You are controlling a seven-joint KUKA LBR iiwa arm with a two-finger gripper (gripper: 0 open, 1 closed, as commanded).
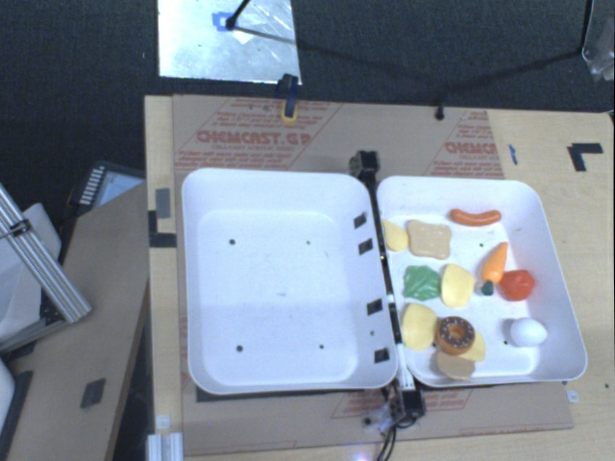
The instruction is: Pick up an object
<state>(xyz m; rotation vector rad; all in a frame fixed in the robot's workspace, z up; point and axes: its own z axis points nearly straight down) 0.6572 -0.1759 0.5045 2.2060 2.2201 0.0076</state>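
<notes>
Two shallow white plastic bins (279, 195). Toy food: orange-red sausage (476, 217), tan bread slice (429, 239), orange carrot (494, 261), red tomato (517, 284), green leaf (421, 282), white egg (526, 332), brown doughnut (455, 333). Tan tabletop (404, 133), red lettering.

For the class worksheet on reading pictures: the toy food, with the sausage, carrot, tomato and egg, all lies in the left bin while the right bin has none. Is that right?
Not quite: the bins are swapped. The camera view shows the sausage, carrot, tomato and egg all in the right bin, while the left bin has none.
</notes>
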